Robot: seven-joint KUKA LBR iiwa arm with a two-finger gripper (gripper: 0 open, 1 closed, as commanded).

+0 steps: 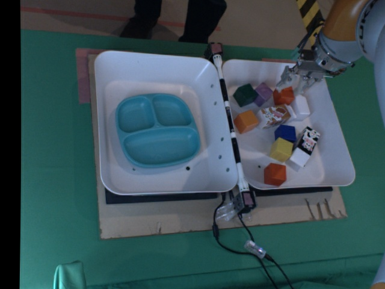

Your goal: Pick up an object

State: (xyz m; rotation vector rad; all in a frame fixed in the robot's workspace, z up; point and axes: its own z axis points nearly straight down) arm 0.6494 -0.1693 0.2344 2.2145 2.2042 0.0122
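So the arm comes in from the upper right of the frame, grey with that orange band, and the gripper [296, 77] is hovering over the top edge of the right bin [337, 155]. Its jaws look spread open, with nothing between them. Directly below them sits an orange-red block [284, 95], touching or nearly touching a purple block [263, 93], which is pressed up against a dark green block [245, 94].

Rest of the pile in that right bin: a white block [299, 107] just right of the orange-red one, a printed white-and-brown block [275, 115] in the middle, an orange block [246, 121] to its left, then a blue block [285, 132] with a yellow block [281, 149] right under it. There's a black-and-white patterned block [309, 140] leaning over another white block [298, 158], and a red block [275, 174] on its own near the bottom edge of the bin.

The left bin [120, 71] has a teal divided plate [157, 130] lying flat in the middle, three compartments. Both bins sit on cardboard on the green bench [54, 161]. A cable [240, 239] trails off from between the bins toward the bottom of the frame, and someone's dark legs [180, 8] are standing at the top.
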